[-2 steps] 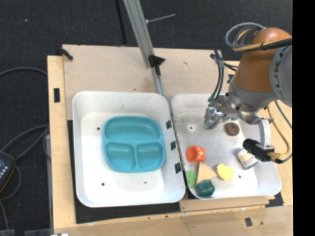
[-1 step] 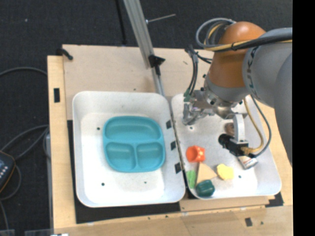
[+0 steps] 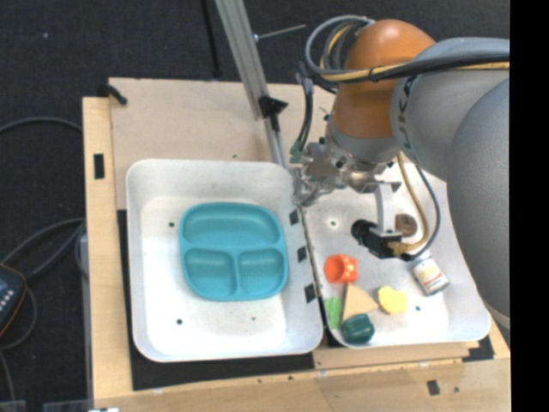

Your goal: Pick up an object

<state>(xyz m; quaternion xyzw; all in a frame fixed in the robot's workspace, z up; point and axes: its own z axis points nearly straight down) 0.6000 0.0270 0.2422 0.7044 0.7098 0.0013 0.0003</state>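
Right bin, near edge: small objects lie loose in a cluster — orange cup-like piece, tan wedge, dark green block, yellow lump, a small white bottle off to the right — all well below and clear of the gripper, none of them between its fingers. Arm reaches in from the right, orange band above the wrist, gripper low at the far end of the rim dividing the two bins; whether the fingers are open or closed, cannot tell. Left bin holds a teal divided tray, left of and below the fingers.
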